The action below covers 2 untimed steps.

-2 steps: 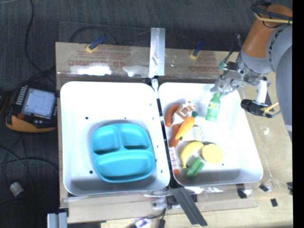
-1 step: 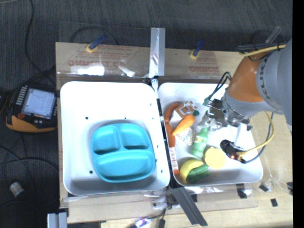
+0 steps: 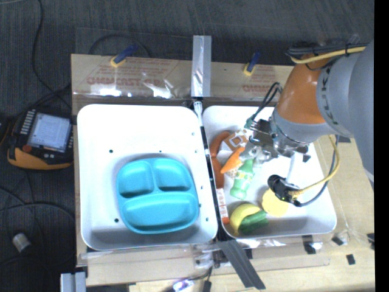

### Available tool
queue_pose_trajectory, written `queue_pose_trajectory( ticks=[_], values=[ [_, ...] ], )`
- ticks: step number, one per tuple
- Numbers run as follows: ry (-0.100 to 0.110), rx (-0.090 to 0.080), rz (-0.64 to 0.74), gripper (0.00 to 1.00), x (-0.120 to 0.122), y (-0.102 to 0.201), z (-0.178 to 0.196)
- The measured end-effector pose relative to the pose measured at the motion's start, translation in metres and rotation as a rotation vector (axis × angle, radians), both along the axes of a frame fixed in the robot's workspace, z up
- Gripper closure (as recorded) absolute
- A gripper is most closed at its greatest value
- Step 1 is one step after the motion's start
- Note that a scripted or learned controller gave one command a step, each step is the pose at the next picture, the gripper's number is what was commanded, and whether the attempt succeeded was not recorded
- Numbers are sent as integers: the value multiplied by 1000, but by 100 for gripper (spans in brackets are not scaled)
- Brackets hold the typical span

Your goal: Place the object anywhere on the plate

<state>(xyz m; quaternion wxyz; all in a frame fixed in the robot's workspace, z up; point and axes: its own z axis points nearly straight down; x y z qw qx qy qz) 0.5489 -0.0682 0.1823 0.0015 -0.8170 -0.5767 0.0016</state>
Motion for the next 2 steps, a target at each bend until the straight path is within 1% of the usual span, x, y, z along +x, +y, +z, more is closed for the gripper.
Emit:
queue_pose_trajectory(
  ticks=[1,2],
  values=[
    [1,-1,35,100,-44,84,0],
    [1,-1,225,100,-43,144,0]
  ],
)
